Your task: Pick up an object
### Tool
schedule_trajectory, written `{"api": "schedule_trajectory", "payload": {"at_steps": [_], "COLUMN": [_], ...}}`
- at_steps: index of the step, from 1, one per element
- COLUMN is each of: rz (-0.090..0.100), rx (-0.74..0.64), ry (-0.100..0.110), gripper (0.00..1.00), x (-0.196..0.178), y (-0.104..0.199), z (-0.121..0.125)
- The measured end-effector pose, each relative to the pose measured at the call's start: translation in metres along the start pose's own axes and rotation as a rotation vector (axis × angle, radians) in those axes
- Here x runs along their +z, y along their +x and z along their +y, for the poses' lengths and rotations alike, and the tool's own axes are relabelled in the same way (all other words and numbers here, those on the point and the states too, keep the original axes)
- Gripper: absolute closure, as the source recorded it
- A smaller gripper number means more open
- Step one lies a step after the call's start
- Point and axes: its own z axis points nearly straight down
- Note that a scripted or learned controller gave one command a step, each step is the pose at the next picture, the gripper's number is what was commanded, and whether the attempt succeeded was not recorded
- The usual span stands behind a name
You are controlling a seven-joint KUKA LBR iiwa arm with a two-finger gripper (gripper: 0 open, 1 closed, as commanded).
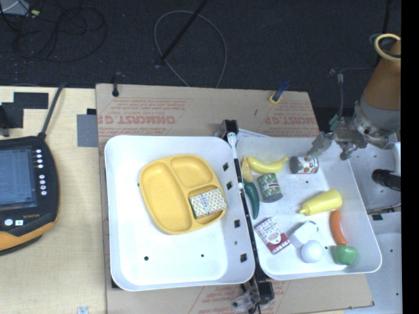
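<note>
My gripper (pixel 332 148) hangs over the far right part of the right bin (pixel 366 241), its two fingers spread open with nothing between them. A small red and white can (pixel 304 165) lies just left of and below the left finger (pixel 320 144). In the same bin are a banana (pixel 265 165), a green can (pixel 269 187), a yellow mustard bottle (pixel 321 203), a red carton (pixel 272 234), a white ball (pixel 311 250), an orange carrot (pixel 337 226) and a green pepper (pixel 345 255).
The left bin (pixel 131 241) holds a yellow divided plate (pixel 173 188) with a patterned box (pixel 208 203) in one compartment. A dark green item (pixel 251 198) lies along the divider between the bins. A control pendant (pixel 23 182) rests at the far left.
</note>
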Motion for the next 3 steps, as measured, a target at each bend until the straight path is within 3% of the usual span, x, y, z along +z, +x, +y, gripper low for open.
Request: {"api": "schedule_trajectory", "payload": {"at_steps": [1,2,3], "rz": [0.009,0.004,0.005], "rx": [0.001,-0.005,-0.003], "ry": [0.013,0.002,0.01], "gripper": [0.0,0.0,0.0], "x": [0.096,0.061,0.094], "y": [0.037,0.027,0.004], "z": [-0.076,-0.007,-0.002]}}
